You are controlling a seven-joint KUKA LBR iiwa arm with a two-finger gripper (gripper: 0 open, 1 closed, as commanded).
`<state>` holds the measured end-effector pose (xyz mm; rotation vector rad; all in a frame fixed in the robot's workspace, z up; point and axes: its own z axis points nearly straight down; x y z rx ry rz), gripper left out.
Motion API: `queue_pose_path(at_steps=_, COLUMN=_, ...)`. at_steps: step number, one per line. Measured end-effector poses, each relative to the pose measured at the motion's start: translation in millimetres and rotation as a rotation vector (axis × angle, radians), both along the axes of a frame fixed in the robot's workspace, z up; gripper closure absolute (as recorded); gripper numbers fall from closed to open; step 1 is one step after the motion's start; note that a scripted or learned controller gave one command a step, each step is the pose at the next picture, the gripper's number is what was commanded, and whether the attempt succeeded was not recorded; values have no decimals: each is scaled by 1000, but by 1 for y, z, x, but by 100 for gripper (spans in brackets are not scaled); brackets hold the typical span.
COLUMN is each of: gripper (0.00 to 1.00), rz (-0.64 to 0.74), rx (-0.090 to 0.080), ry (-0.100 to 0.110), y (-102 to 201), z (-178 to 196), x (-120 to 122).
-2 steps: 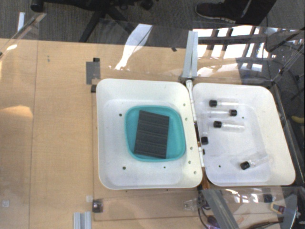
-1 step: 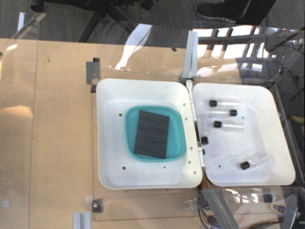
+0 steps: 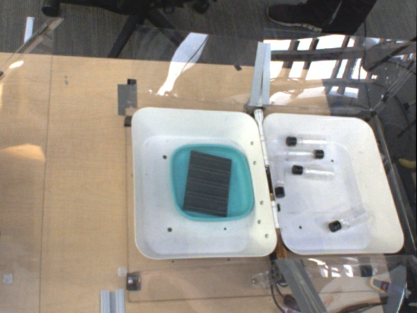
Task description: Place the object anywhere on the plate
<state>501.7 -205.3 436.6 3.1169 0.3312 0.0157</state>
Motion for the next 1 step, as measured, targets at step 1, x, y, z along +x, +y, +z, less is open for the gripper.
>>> queue_pose_path(at_steps=1, gripper=0, rz=0, rx=0, ry=0, y=0, z=0, x=0)
